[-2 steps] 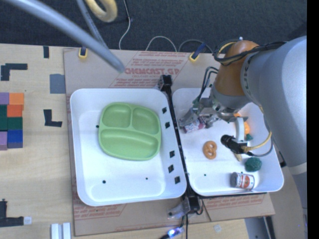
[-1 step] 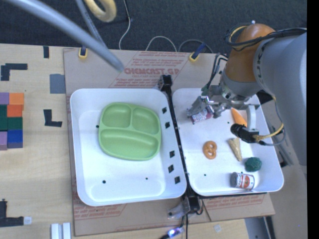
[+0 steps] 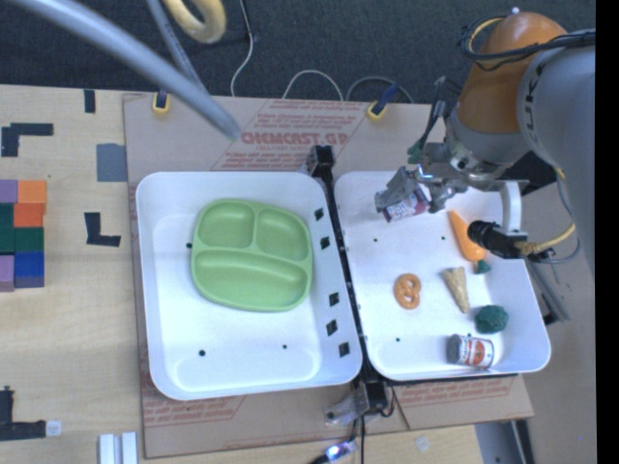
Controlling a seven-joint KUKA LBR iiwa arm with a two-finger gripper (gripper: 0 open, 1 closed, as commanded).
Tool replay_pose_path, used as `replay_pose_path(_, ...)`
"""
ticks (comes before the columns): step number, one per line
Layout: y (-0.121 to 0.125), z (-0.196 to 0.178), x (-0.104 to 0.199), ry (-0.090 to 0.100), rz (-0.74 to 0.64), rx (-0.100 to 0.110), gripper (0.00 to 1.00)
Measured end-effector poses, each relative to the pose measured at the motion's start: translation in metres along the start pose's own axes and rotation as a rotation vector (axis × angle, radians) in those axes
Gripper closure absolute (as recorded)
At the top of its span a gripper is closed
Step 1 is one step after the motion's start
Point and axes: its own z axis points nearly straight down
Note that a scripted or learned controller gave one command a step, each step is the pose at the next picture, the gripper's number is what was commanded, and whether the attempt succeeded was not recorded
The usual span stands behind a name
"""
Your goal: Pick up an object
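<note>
The right bin (image 3: 387,346) holds an orange carrot (image 3: 466,236), a pretzel (image 3: 408,291), a beige cone (image 3: 456,288), a green broccoli piece (image 3: 490,318) and a small red-and-white can (image 3: 471,351) lying on its side. My gripper (image 3: 406,199) hangs over the far left part of that bin, well away from those items. A small reddish-purple thing (image 3: 419,204) shows right at its tip; whether it is gripped is unclear.
The left bin (image 3: 164,356) bears a green divided plate (image 3: 253,254). A black divider (image 3: 334,259) runs between the bins. Coloured blocks (image 3: 21,235) sit at the bench's far left. A cable (image 3: 513,245) loops by the carrot.
</note>
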Motion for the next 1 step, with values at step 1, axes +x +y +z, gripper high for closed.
replay_pose_path(1,0.0000,-0.0163,0.0004,0.001,0.000,0.003,1.00)
